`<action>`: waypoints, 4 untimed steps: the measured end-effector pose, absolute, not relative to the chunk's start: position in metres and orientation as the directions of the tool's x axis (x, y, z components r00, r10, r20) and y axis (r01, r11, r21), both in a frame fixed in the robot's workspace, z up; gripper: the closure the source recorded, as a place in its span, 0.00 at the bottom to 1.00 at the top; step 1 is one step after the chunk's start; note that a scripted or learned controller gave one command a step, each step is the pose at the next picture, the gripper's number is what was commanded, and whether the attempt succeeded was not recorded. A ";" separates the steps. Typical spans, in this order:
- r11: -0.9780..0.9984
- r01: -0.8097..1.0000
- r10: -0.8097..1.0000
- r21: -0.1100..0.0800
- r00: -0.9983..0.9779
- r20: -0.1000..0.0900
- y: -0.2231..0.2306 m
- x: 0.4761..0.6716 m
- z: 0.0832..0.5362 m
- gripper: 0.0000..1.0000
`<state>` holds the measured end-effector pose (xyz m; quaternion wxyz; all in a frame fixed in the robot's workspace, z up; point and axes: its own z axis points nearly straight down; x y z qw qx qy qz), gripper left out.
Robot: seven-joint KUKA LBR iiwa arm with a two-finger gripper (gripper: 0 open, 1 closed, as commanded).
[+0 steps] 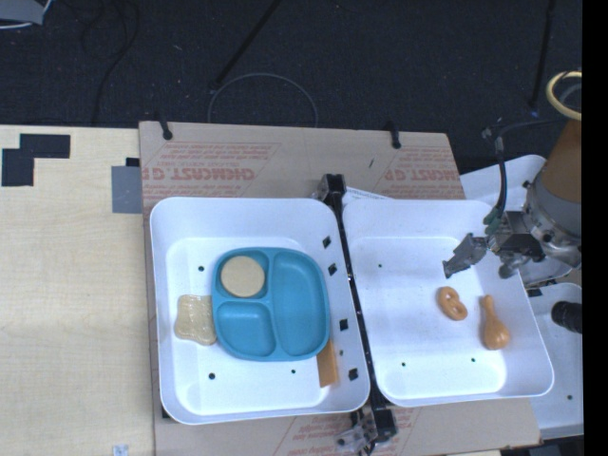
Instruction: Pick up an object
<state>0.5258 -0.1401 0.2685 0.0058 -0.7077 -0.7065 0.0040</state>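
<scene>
Camera view, nearest object: a small orange pretzel-shaped toy (452, 304) lies flat on the floor of the right bin (418, 378), toward its right side.
Second object: a tan drumstick-shaped toy (492, 324) lies just beside the pretzel, to its right, not touching it.
Likely handling: both look like light, rigid plastic play food, probably smooth and a little slippery; neither seems fragile.
Where to take hold: across the pretzel's short width, or across the drumstick's narrow shaft, where two fingers would close most securely.
Gripper: the gripper (483, 255) hovers above the right bin, up and to the right of the pretzel; its dark fingers are spread apart with nothing between them.
Arm: the grey arm with its orange band (570, 164) reaches in from the right edge.
Left bin: the left bin (180, 226) holds a blue divided plate (275, 321) with a round tan cracker (241, 275) in one compartment, a pale bread slice (195, 319) touching the plate's left edge, and a thin orange-brown stick (327, 364) near its lower right corner.
</scene>
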 end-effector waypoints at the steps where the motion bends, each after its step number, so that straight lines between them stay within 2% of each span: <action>1: 0.000 1.000 1.000 -0.003 0.000 0.001 -0.140 0.528 0.274 0.00; 3: 0.000 1.000 1.000 -0.007 0.000 0.002 -0.150 0.537 0.180 0.00; 4: 0.000 1.000 1.000 -0.009 0.000 0.003 -0.142 0.529 0.131 0.00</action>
